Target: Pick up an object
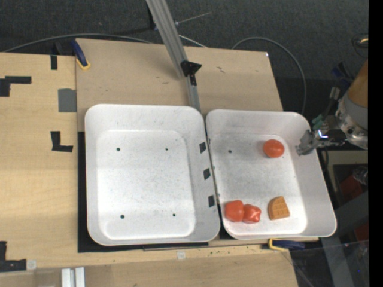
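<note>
wooden bench (149,70) carries two white bins; the right bin (314,190) is the landmark. inside it lie an orange ball (274,148) near its far right, two red pieces (242,211) and a tan block (278,208) along its near wall. pincer (306,142) hovers over its right rim; i cannot tell its state.

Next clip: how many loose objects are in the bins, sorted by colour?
Orange-red ball: 1
Red lumpy pieces, touching, right bin's near-left corner: 2
Tan-orange waffle-like block: 1
Total: 4, all in the right bin.
</note>
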`<state>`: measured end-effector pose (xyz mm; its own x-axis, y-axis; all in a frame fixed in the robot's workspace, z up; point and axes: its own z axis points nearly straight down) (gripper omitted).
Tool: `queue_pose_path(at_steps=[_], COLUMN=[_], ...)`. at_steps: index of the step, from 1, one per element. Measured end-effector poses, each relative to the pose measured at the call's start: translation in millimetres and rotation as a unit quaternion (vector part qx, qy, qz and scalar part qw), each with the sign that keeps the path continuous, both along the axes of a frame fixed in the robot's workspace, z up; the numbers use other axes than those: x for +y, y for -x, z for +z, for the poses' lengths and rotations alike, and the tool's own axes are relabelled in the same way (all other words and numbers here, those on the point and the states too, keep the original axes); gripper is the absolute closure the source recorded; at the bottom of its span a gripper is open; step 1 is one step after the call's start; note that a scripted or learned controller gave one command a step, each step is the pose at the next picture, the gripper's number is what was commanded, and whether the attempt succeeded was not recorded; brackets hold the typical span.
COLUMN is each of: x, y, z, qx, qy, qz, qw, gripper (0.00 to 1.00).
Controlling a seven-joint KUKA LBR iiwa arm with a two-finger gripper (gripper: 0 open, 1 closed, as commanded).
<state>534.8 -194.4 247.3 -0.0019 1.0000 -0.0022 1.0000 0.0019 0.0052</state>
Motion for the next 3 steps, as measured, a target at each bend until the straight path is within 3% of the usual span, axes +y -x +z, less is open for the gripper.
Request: queue_pose_path(at_steps=[2, 3], x=[100, 150], y=[-42, -50], z=[7, 0], qx=[0.003, 0.004], qy=[-0.0021, -0.0017], qz=[0.003, 0.002], qw=[1.0, 1.0], gripper=[1.0, 1.0])
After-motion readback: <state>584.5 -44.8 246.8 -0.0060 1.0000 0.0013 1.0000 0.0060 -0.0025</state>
